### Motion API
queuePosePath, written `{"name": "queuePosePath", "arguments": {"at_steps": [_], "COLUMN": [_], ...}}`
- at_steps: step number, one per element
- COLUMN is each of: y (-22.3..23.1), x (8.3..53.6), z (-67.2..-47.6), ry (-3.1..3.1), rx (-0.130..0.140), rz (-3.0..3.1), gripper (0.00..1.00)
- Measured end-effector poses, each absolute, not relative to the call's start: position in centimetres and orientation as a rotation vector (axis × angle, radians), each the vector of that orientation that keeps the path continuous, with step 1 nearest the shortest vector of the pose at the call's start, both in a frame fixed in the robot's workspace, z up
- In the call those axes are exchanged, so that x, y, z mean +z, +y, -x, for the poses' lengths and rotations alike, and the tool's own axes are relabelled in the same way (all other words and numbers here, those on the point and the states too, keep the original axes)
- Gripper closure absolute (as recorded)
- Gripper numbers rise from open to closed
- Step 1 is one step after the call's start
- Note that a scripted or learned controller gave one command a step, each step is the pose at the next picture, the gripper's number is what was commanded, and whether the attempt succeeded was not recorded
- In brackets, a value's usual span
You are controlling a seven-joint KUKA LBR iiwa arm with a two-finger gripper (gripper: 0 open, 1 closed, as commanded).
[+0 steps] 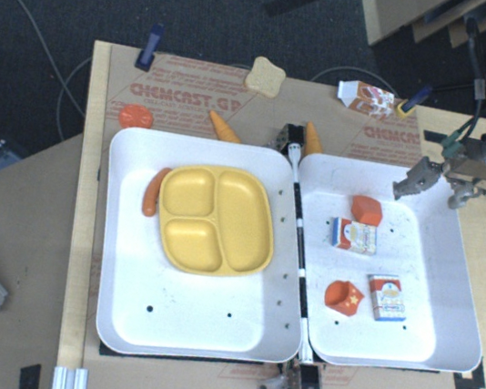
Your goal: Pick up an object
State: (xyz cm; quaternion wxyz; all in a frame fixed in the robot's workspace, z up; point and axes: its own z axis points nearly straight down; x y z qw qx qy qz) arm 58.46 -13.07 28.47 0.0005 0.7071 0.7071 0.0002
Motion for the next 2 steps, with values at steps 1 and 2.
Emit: {"name": "queuePosePath", "arguments": {"at_steps": [1,2], "y": [-11.9,-11.4], "x": [14.3,8.4], "z": [-62.9,-62.2], "ry": [2.225,2.223], "rx": [-0.004,-0.002], "rz": [-2.223,-2.224], "gripper": [0.0,0.0]}}
